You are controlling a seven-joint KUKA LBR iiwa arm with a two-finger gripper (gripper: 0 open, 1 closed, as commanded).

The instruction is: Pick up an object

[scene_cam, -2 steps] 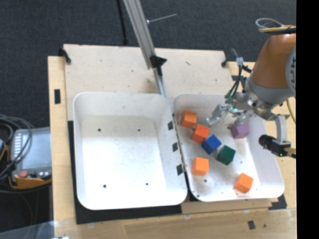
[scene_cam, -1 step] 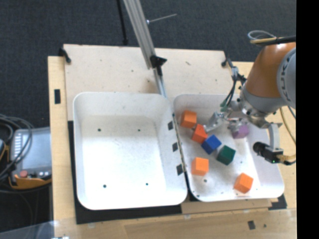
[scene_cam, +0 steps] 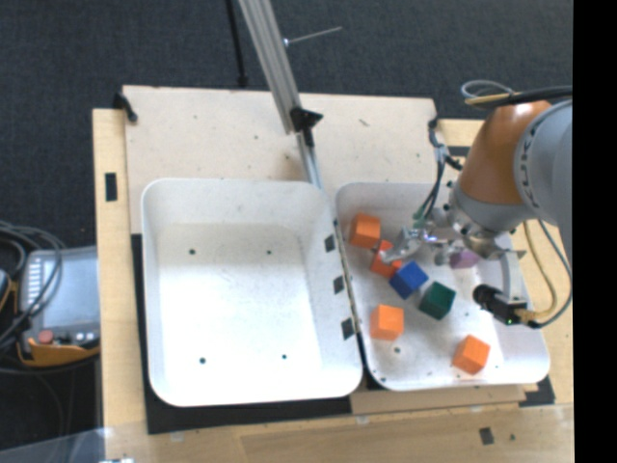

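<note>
The grey arm with its orange band (scene_cam: 501, 152) enters from the right of the frame and reaches over the right-hand shallow white plastic bin (scene_cam: 521, 355). Its two-finger gripper (scene_cam: 416, 237) sits low in the upper middle of that bin, pointing toward frame left. How far the jaws stand apart cannot be told from this view, nor whether anything is between them.

Contents of the right bin:
- Orange block (scene_cam: 365, 230), upper left of the bin, near the gripper but apart from it.
- Red-orange block (scene_cam: 385, 259), just below the gripper and touching or nearly touching the blue cube.
- Blue cube (scene_cam: 409, 279), centre of the bin.
- Dark green cube (scene_cam: 437, 300), just beside the blue cube, lower right of it.
- Second orange block (scene_cam: 388, 321), lower left of the bin.
- Third orange block (scene_cam: 471, 353), lower right of the bin, well apart from the others.
- Small pale purple piece (scene_cam: 464, 258), partly hidden under the wrist.

The left-hand shallow white plastic bin (scene_cam: 154, 258) occupies the centre left of the frame. Both bins rest on a light wooden bench (scene_cam: 193, 133).
</note>
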